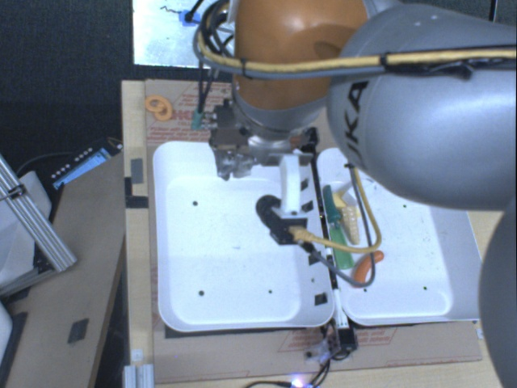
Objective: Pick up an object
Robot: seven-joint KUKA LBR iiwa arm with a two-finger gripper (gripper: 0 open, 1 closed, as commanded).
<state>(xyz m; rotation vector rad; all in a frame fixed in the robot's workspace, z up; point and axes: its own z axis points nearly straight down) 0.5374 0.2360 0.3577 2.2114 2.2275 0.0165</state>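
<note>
Jaws hang below the wrist of the grey arm [420, 95], low over the right-hand part of the left bin [202, 257], close to the double rim where the two bins meet. Whether they are released or clenched I cannot tell: the orange band [299, 39] and the wrist body cover most of them from above, and nothing can be made out between them.

The candidates for picking lie in the right bin [412, 281], crowded against its inner wall: a green stick-like object [332, 210], a pale yellow ribbed piece [350, 214] just beside it, and an orange-red rounded object [365, 267] nearer the front. A yellow cable [365, 217] loops over this group.

Likely hazards, judged from this layout:
- The jaws stand on the left-bin side of the rim while the objects sit on the other side, so a closure here would probably catch nothing.
- A descent this near the rims could strike the bin walls.
- The green and yellow pieces lie so close together that a grasp may take both, or push one away.
- The slack cable could snag on an object as it is lifted.
</note>
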